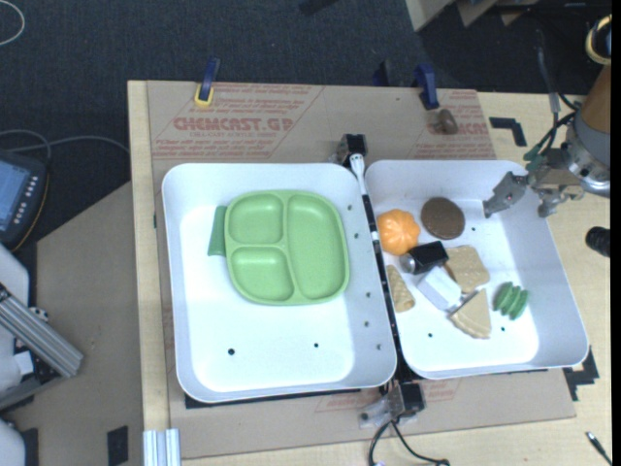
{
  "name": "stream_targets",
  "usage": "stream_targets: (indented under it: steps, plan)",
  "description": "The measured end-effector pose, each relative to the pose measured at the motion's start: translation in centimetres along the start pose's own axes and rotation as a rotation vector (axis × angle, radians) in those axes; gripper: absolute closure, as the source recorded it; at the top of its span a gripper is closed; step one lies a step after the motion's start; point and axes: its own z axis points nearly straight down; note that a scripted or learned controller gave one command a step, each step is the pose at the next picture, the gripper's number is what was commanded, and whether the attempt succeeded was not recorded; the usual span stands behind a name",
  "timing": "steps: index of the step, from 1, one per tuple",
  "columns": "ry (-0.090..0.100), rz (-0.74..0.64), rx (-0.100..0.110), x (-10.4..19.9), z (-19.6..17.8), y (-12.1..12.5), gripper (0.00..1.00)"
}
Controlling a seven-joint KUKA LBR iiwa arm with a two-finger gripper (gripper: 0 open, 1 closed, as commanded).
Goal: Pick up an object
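Claw (525,194) spread wide, holding nothing, over the upper right corner of the right bin (563,289).

Hangs from the grey arm (592,144) reaching in at the right, one finger (505,194) pointing left toward the bin's middle. Nearest to it, a brown round disc (443,217), apart from the fingers. Just left of that, an orange ball (398,231) beside the bin's left wall. Below these, a heap: a black and white tool (432,265), tan bread-like slices (470,289) touching it, and another tan piece (400,289) by the left wall. Further right in the heap, a small green piece (510,300). Beyond, in the left bin (194,299), a green divided tray (286,247) lying flat. Underneath both, the brown bench (291,115).
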Motion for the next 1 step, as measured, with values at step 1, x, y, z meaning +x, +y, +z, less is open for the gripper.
stream_targets:
  steps: [1]
  plan:
    - [-0.003, -0.004, -0.015, 0.05, -0.9, 0.3, 0.0]
